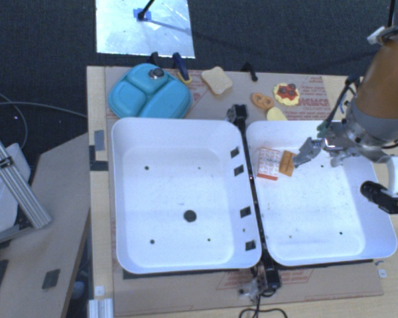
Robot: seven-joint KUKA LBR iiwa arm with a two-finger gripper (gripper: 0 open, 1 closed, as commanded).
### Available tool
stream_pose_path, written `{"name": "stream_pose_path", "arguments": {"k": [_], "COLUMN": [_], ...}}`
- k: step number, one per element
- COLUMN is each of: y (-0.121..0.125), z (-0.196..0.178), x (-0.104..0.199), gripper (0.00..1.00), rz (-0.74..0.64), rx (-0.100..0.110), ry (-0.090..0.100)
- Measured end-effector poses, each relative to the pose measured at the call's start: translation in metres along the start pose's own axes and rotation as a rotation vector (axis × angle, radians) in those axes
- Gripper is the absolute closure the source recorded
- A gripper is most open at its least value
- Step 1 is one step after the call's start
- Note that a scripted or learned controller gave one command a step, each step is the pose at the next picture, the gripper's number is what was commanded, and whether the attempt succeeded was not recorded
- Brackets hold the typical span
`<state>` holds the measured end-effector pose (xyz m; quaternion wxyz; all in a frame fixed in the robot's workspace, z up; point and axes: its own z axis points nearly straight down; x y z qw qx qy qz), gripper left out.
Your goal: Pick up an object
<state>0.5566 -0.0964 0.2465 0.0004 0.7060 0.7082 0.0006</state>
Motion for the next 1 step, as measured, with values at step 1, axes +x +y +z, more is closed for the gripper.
{"name": "stream_pose_path", "arguments": {"k": [1], "y": [0.0013], "z": [0.0083], "x": [0.0858], "gripper": [0.00], "rz": [-0.009], "rx": [0.000], "ry": [0.004]}}
